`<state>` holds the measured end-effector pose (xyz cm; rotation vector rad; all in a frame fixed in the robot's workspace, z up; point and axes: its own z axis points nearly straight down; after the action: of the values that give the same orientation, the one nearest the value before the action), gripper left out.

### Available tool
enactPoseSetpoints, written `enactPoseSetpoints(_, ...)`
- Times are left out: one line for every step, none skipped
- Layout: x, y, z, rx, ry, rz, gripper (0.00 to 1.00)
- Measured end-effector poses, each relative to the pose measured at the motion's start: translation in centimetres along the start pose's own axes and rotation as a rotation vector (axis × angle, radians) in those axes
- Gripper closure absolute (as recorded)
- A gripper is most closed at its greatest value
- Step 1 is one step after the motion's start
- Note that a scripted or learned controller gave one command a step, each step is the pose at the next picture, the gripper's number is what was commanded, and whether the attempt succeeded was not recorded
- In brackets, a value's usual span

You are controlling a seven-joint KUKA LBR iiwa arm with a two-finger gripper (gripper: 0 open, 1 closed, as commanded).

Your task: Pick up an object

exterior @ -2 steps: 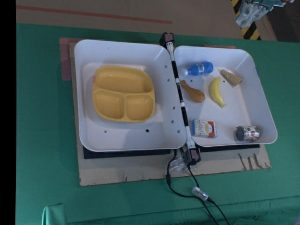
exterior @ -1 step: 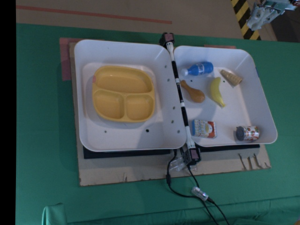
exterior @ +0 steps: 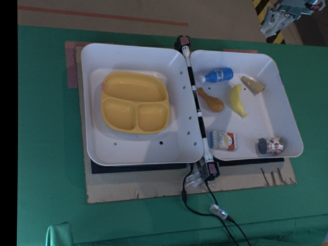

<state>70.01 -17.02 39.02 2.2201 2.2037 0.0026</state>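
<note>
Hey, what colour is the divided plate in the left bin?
Yellow. The divided plate shows plainly in the camera view.

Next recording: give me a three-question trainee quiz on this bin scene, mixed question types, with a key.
1. True or false: the yellow divided tray lies in the left bin.
2. Multiple choice: what lies nearest the right bin's front right corner? A) blue bottle B) can C) banana
3. Fill in: the chicken drumstick lies between the divider and the ______.

Key
1. True.
2. B. The can lies on its side there; the blue bottle is near the far edge and the banana mid-bin.
3. Banana.

The gripper is at the top right, outside the bins.
</note>
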Motion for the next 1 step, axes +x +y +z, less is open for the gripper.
enactPoseSetpoints(3.00, 0.01, 0.35, 0.001, 0.002, 0.000, 1.00)
